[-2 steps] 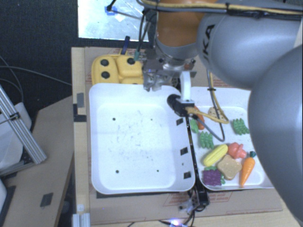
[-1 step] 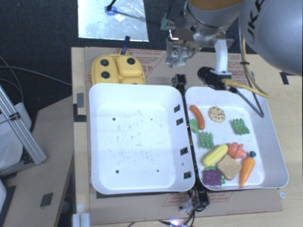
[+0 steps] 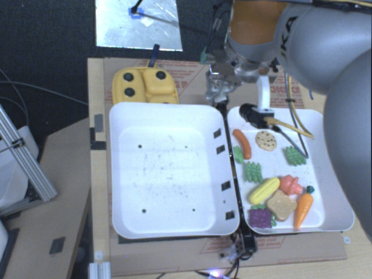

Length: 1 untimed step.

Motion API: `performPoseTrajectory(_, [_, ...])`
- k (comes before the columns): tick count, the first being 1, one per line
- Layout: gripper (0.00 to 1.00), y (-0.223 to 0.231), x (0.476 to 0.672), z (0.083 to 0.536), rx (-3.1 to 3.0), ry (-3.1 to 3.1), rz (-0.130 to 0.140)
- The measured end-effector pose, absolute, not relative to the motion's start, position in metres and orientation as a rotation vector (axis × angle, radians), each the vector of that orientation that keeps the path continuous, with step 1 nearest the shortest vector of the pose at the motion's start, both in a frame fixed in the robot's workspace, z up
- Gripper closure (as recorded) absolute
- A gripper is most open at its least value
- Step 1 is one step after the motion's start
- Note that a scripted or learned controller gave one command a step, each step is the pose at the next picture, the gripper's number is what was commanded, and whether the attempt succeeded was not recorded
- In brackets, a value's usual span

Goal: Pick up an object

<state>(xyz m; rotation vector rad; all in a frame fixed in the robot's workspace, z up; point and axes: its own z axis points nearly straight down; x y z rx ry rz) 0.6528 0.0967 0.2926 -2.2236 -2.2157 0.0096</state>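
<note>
Above the far rim where the two bins meet, the gripper (image 3: 218, 95) hangs; whether it is parted or closed cannot be told. Beside it the right bin (image 3: 331, 214) holds glossy plastic toy food: a sausage (image 3: 242, 143), a speckled cookie (image 3: 266, 140), corn (image 3: 264, 190), a carrot (image 3: 302, 210). Brown cardboard (image 3: 174, 254) covers the tabletop beneath the left bin (image 3: 168, 176).

Smooth white plastic bins (image 3: 168, 118), glossy plastic carrot (image 3: 302, 210), matt toy bread (image 3: 281, 206), crinkled shiny foil sheet (image 3: 138, 15)
</note>
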Motion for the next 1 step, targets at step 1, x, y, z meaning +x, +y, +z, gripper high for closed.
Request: performPoseTrajectory(1, [1.0, 0.0894, 0.5446, 0.2769, -2.218, -2.216, 0.009])
